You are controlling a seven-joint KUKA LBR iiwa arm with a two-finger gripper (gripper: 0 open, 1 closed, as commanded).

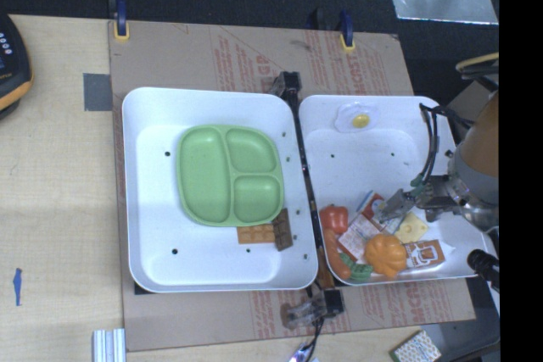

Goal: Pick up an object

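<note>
Colours, going off the pale green divided plate in the left white bin; just below it sit an orange-tan block and a dark brown one; over in the right white bin — a fried egg toy, white with yellow yolk, an orange pepper, a red one; the bench cardboard is brown with red print.

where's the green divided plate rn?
In the camera view, the green divided plate lies flat in the left white bin, about centre, with brown blocks touching its lower right edge.
</note>
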